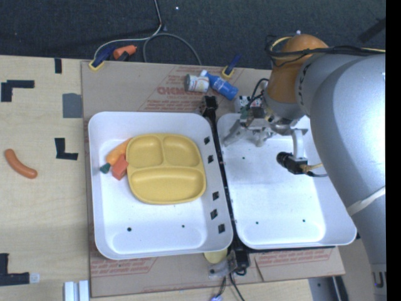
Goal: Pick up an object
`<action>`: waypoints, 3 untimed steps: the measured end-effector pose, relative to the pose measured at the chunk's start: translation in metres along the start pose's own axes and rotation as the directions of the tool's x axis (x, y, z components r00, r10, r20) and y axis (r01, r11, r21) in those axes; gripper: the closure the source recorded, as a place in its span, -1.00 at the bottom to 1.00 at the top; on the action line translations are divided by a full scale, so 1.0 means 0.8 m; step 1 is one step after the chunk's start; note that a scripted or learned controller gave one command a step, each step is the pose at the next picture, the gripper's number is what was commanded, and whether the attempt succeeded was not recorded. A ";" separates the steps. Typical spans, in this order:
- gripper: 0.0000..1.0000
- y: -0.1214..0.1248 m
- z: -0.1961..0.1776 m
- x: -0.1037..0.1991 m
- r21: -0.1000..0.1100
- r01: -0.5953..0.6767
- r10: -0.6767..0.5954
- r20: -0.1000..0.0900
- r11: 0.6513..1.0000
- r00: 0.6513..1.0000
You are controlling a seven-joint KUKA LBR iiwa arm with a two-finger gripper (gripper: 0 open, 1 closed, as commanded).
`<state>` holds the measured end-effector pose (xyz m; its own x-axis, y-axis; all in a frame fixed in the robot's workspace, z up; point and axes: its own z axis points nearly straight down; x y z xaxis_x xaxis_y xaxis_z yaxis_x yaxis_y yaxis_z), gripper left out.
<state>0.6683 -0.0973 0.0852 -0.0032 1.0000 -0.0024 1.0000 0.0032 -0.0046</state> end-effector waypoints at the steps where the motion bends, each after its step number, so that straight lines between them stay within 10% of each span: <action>1: -1.00 0.000 -0.002 -0.133 -0.010 -0.009 0.009 0.003 1.000 1.000; 3: -1.00 -0.161 -0.002 -0.060 -0.012 -0.003 0.003 0.001 1.000 1.000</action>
<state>0.5400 -0.1458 0.0878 -0.0001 1.0000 -0.0033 1.0000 0.0002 0.0072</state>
